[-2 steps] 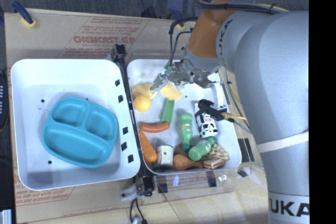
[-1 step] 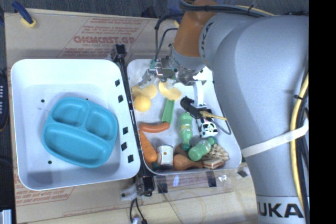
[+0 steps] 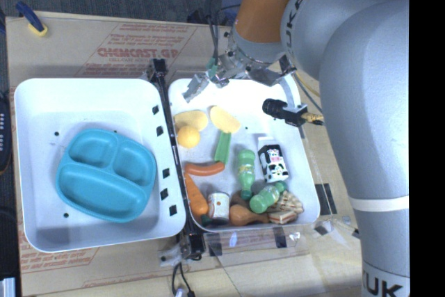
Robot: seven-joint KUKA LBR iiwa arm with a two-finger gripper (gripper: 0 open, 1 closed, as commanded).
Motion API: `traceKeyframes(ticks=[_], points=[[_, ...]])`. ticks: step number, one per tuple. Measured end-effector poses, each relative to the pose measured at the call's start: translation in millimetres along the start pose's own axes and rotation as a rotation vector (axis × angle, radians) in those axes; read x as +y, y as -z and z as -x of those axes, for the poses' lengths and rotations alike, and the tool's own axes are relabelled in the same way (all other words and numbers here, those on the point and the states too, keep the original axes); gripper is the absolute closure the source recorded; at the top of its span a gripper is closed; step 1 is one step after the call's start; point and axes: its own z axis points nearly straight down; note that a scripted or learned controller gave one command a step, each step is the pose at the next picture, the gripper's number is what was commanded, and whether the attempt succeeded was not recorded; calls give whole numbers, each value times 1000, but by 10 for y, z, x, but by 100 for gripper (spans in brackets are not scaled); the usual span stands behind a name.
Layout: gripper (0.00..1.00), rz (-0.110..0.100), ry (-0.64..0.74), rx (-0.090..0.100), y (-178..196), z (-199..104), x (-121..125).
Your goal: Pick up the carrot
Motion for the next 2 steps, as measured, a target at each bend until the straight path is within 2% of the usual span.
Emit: traceKeyframes(ticks=[1,2], points=[[0,10,91,-6,1860,-82,-96],[0,3,178,0,2517,-575,97]])
